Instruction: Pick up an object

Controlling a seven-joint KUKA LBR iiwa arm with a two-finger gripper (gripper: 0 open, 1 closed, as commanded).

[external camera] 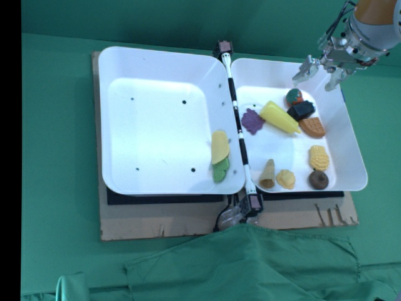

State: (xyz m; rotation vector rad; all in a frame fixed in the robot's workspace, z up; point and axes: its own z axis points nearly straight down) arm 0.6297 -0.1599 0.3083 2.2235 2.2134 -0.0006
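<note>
**Gripper above right bin, nothing held**

Green cloth (250,265) lies crumpled nearest the camera, below the bench edge. Gripper (321,73) hovers over the far rim of the right bin (354,162), fingers spread apart, nothing between them.

Risk: toys are crowded. The dark toy (302,110) touches the yellow corn-shaped piece (280,117) and the orange ridged piece (312,127); a descent there could nudge neighbours or close on two. Likely target: the small red-and-green toy (294,96), just below the gripper, rounded, probably slippery. Left bin (125,61) holds a yellow-and-green item (219,155).
</note>
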